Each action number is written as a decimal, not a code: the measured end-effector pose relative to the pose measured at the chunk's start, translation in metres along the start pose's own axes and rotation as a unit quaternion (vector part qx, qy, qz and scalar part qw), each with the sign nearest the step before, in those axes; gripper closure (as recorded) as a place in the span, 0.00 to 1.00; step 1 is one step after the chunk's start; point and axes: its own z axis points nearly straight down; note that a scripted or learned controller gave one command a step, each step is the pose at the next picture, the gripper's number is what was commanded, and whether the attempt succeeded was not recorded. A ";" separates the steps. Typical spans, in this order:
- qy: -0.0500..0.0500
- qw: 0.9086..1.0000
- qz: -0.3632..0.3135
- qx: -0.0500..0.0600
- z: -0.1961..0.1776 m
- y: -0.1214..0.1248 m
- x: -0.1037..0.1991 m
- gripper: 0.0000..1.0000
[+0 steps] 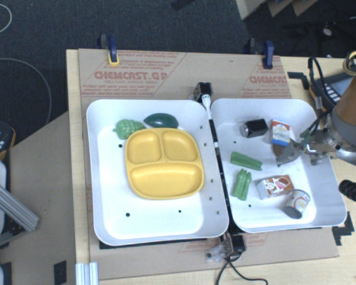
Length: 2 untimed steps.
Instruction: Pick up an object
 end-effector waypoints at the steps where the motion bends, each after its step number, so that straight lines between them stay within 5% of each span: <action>1: 0.001 1.000 -0.001 0.002 0.078 0.042 0.009 0.00; 2: 0.002 1.000 -0.002 0.002 0.104 0.025 0.073 0.00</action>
